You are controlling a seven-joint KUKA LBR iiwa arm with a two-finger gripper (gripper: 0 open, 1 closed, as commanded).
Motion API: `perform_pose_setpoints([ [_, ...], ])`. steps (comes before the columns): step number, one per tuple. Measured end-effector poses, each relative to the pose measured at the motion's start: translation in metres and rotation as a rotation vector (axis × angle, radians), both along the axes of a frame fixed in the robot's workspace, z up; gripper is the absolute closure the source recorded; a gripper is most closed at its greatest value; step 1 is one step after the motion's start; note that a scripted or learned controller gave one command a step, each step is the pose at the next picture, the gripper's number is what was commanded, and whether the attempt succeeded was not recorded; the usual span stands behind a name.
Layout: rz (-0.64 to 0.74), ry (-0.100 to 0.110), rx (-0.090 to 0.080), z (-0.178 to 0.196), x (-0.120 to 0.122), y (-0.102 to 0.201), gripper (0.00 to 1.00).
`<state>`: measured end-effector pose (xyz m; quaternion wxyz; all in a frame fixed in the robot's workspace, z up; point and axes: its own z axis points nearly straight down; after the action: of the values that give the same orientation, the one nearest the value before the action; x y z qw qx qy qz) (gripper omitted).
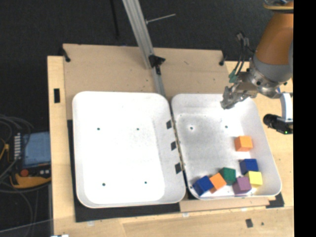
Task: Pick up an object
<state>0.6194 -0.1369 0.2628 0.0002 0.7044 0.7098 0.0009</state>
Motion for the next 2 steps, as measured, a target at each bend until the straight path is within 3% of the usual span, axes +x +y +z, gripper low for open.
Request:
perform_pose_setpoints([
  [2,-0.004,0.002,-0.001,-0.014,-0.013,0.097,1.00],
])
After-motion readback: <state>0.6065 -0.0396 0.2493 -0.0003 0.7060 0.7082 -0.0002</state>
